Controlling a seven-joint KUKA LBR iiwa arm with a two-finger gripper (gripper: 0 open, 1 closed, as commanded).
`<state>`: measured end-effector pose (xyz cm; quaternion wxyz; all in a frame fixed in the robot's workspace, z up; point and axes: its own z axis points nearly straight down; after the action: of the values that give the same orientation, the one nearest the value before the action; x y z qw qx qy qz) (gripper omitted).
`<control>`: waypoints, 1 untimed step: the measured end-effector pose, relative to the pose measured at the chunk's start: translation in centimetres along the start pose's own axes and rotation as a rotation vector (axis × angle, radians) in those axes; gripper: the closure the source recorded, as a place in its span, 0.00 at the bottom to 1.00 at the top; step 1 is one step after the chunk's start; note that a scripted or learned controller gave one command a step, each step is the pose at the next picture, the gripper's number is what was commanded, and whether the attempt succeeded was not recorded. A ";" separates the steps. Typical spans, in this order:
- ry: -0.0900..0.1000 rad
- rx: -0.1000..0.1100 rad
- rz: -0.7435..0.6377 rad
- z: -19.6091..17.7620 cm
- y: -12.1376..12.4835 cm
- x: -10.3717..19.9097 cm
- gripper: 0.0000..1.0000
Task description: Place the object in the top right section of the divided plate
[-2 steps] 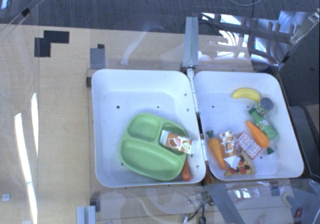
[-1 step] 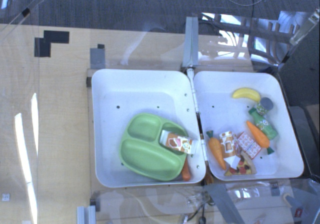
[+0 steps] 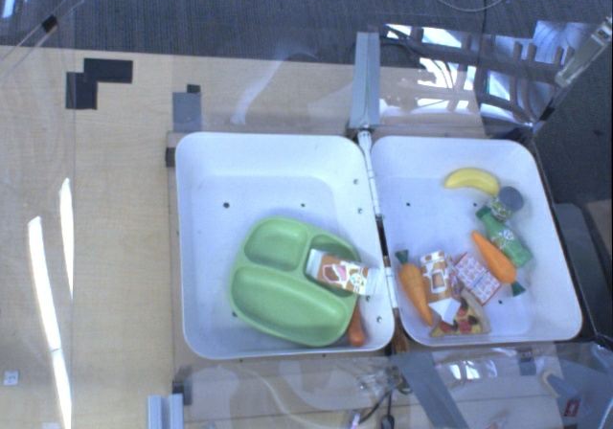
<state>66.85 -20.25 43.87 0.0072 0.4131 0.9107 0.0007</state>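
Lying in the divided plate's (image 3: 278, 298) right section, a carton (image 3: 337, 274).

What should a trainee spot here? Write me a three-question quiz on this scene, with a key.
1. True or false: the banana lies in the left bin.
2. What rests on the green divided plate? A) a small carton B) a bottle C) a pizza slice
3. Fill in: the right bin holds ___ orange carrots.

Key: 1 false; 2 A; 3 two.
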 end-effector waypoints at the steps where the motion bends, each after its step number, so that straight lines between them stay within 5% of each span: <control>1: 0.000 0.000 0.000 0.0 0.0 0.0 0.00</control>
<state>66.85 -20.26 43.87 0.0072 0.4131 0.9106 0.0007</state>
